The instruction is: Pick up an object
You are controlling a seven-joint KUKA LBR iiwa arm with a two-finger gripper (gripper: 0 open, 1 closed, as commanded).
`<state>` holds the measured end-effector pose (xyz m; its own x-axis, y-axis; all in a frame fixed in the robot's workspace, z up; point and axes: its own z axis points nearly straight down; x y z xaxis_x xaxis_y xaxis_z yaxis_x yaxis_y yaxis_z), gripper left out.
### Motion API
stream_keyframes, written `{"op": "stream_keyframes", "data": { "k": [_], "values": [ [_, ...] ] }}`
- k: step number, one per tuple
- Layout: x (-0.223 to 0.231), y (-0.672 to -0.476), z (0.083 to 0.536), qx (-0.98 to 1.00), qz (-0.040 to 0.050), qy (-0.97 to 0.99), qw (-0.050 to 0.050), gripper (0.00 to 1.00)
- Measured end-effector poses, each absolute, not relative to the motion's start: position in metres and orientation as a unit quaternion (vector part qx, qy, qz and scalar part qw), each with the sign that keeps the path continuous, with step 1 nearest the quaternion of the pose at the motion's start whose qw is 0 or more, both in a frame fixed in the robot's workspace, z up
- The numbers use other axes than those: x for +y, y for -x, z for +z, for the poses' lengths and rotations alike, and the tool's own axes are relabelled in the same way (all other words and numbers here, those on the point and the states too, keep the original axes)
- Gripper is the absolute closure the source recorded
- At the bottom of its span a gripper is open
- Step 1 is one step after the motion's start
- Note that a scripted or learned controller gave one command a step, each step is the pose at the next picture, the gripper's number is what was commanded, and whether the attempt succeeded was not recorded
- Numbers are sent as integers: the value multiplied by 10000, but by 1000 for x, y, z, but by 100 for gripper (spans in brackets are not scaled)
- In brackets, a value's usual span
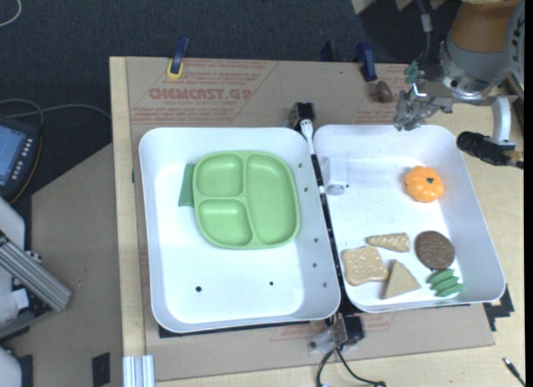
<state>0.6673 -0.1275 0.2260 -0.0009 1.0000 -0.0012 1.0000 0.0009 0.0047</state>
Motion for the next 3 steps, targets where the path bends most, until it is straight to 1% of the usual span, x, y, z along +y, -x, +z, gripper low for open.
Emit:
{"op": "stream_keyframes", "data": {
  "k": [1,2,3],
  "values": [
    [-69,-659,230,7089,2,-7053,-13,100],
    [-20,-637,232,7089,-4,-7053,-18,100],
    [-36,-645,220,7067,-6,-7075,0,100]
  ]
}}
